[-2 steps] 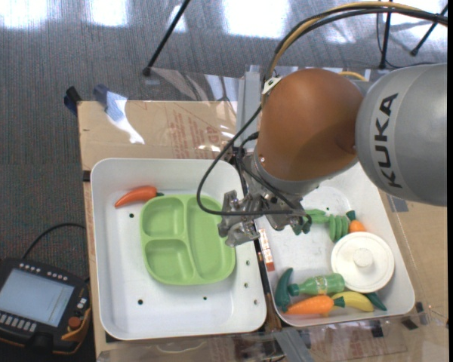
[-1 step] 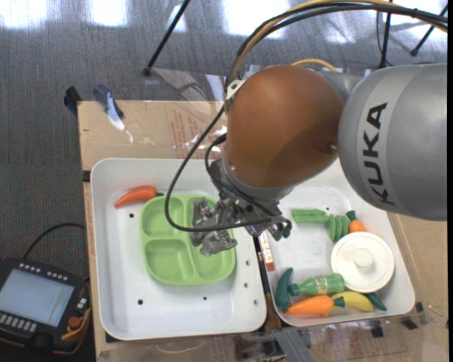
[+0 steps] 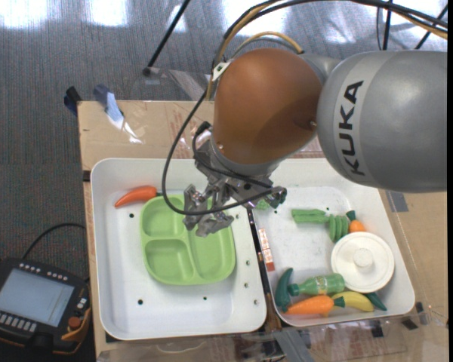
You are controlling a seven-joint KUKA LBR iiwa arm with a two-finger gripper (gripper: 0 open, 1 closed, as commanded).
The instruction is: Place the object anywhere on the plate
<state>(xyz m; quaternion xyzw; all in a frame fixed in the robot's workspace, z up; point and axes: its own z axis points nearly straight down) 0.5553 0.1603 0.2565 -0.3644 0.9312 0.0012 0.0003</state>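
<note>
Taking the light green moulded plastic plate with three compartments (image 3: 185,249) as the landmark, the scene reads from the left bin across to the right. Just off the plate's upper left corner, an orange plastic chilli-shaped toy (image 3: 136,195) lies on the floor of the shallow white left bin (image 3: 121,292), apart from the plate. Over the plate's upper right corner hangs the grey metal two-finger gripper (image 3: 208,216), low above or at the plate; whether it is wide, narrow or holding anything cannot be told. No object visibly lies in the plate's compartments, so the placing seems not yet done. Right of the plate, in the shallow white right bin (image 3: 317,194), lie green vegetable toys (image 3: 321,219), a round white lidded dish (image 3: 362,261), a green plastic bottle (image 3: 321,284), an orange carrot toy (image 3: 313,305) and a yellow banana toy (image 3: 355,300).
</note>
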